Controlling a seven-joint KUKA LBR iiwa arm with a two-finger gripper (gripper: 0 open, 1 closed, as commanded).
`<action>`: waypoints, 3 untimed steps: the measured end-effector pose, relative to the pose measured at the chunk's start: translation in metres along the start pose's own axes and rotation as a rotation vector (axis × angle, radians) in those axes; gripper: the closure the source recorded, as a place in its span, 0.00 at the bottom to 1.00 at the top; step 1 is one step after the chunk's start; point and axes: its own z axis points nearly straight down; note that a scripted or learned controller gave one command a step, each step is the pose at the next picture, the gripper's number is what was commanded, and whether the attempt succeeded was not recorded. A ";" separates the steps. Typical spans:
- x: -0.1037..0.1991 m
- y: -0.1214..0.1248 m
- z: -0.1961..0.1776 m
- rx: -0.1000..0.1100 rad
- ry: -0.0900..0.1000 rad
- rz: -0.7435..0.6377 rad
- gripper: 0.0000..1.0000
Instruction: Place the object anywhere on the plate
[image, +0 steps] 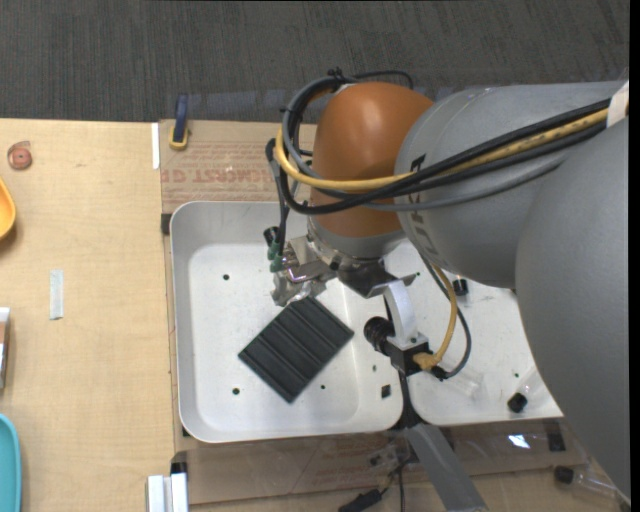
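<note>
While the gripper (292, 290) hovers at the ribbed black slab (296, 348) in the left bin (200, 300) | finger state: we cannot tell | step: pre-grasp | next: descend onto slab edge.

Left bin (200, 330): floor open along the left wall, the upper left corner and the front edge. Centre taken up by a dark ribbed plate (297, 347), lying flat and turned at a slant. Space just above the plate's upper corner blocked by the gripper (292, 285) and wrist. Upper right of the bin overhung by the arm (480, 190) and its cables. Right bin (490, 400): largely covered by the arm; a small black object (517, 403) lies near its front right corner.
</note>
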 end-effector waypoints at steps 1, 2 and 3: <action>-0.051 0.017 -0.089 -0.003 -0.001 -0.073 1.00; 0.025 0.007 0.014 -0.001 0.000 -0.296 1.00; 0.023 0.046 -0.098 -0.003 -0.002 -0.509 1.00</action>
